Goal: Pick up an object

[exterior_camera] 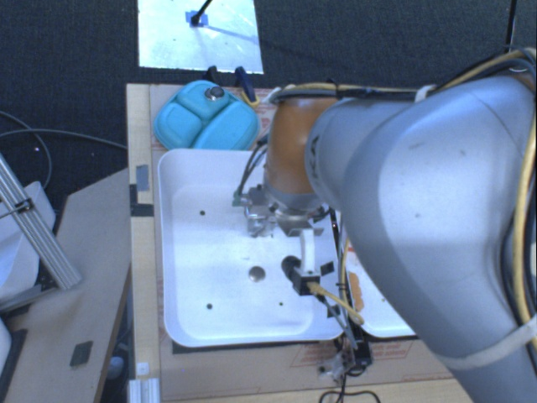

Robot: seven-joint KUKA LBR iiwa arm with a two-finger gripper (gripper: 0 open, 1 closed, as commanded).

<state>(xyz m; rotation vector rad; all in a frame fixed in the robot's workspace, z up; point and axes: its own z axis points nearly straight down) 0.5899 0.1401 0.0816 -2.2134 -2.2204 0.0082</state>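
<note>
camera view, arm [419, 183] hiding right bin [383, 319], object [257, 274] indistinct

right bin [390, 321]: arm [436, 191] hides all but its near left corner from us | arm: cut off at right edge | small grey spot [257, 274] mid left bin [180, 225]: we cannot identify

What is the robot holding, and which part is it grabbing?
Cannot tell. The gripper is low over the view's left bin, its grip hidden under the wrist.
</note>
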